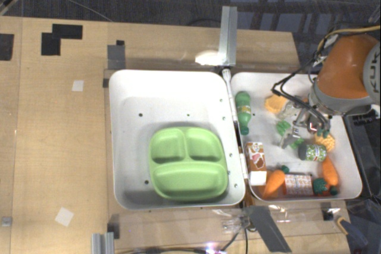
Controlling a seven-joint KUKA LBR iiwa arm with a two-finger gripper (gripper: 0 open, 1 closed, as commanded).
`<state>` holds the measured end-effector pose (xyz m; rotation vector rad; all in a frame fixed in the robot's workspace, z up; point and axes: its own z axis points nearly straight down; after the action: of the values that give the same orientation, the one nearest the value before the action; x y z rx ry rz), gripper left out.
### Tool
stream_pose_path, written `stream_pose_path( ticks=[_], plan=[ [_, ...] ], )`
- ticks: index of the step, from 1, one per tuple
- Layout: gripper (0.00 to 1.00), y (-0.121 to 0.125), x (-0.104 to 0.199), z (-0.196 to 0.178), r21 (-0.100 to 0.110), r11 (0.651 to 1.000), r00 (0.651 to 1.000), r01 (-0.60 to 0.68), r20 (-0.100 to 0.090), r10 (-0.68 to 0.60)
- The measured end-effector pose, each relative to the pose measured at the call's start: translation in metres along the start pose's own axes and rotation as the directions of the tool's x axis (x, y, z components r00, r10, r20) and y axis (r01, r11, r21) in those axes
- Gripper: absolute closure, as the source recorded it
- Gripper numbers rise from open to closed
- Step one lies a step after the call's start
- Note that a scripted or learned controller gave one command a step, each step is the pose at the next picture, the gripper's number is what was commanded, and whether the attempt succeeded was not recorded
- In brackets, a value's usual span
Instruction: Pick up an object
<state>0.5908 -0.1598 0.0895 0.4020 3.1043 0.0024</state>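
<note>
Hovering over the right bin [351,187], the gripper [300,128] is seen lowered among crowded toy groceries, its fingers slightly parted with nothing visibly held between them. Candidate objects are clustered close by: a small green piece [283,127] at nine o'clock, a dark can [314,153] at five o'clock, a green bottle [243,109] farther toward nine o'clock along the bin's wall. The left bin [128,128] is occupied by a green divided tray [188,163], apparently kept apart as a drop-off place.

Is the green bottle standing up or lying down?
Lying down. The green bottle lies lengthwise along the right bin's left wall.
</note>
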Motion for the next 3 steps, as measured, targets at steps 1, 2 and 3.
stream_pose_path(
  ticks=[1,2,3],
  plan=[
    [0.0,0.037,-0.005,0.0,0.003,0.979,0.979,-0.204,-0.004,0.204],
    [0.0,0.041,0.054,-0.002,0.0,0.975,0.975,-0.223,0.005,0.223],
    [0.0,0.063,-0.033,0.001,0.0,0.971,0.971,-0.24,0.003,0.24]
  ],
)
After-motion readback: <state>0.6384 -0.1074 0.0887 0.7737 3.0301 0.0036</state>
